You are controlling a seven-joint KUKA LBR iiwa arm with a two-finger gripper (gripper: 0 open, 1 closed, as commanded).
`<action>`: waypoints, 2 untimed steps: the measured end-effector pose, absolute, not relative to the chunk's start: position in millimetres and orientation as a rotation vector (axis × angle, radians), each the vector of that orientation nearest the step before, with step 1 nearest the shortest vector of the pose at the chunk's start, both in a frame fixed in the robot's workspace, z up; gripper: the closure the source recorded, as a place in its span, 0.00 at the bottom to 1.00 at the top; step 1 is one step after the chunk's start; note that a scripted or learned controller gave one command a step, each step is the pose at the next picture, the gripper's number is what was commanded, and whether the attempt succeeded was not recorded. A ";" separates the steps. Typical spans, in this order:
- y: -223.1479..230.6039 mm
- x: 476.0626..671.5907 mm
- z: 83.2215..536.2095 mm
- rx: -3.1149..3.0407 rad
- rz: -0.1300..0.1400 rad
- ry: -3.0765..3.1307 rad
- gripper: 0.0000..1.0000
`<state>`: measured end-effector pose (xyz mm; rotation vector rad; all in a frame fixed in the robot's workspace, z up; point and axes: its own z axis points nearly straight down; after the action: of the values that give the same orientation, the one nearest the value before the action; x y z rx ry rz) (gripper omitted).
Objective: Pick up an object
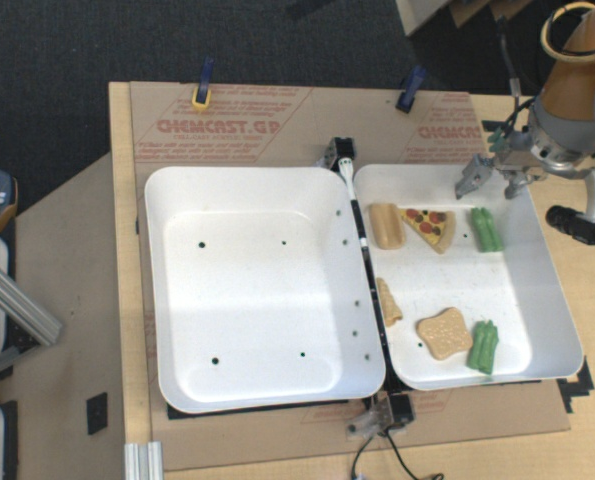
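The right bin (537,288) holds toy food: a bread roll (385,225), a pizza slice (429,226), a green vegetable (486,230), a toast slice (443,332), a second green piece (483,347) and a small tan piece (387,302) by the divider. My gripper (495,180) hangs over the bin's far right corner, just above and behind the green vegetable. Its fingers are spread open, with nothing between them.
The left bin (177,208) sits beside the right one on a cardboard sheet (277,118). Clamps (203,86) hold the sheet's far edge. A black clip (339,152) sits at the far end of the bins' shared edge.
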<state>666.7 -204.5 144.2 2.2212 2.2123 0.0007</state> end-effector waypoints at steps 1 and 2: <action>-199.7 651.0 229.1 2.215 0.007 2.213 0.00; -225.7 635.0 261.6 2.218 0.002 2.214 0.00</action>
<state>635.0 -225.7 261.6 2.2181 2.2135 0.0023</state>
